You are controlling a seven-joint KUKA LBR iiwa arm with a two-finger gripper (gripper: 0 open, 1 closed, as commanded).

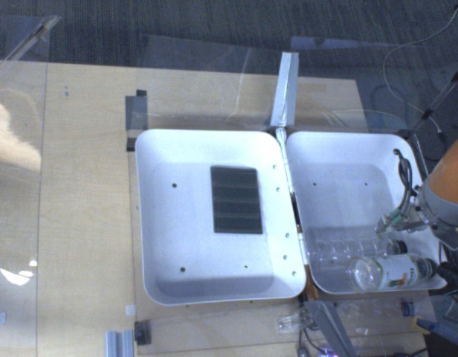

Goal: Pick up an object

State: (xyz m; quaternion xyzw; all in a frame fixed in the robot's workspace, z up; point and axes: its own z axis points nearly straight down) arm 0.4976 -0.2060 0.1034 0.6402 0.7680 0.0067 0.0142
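I see my claw (396, 222) low over the right bin's (340, 155) right side; I cannot tell its state. Just below it, a clear plastic bottle (385, 271) lies on its side. A dark ridged pad (236, 199) lies flat in the left bin (169, 222).

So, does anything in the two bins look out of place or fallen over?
Yes. A clear plastic bottle lies on its side in the right bin, at its near edge, not upright. In the left bin, a dark ridged rectangle lies flat in the middle; nothing odd there.
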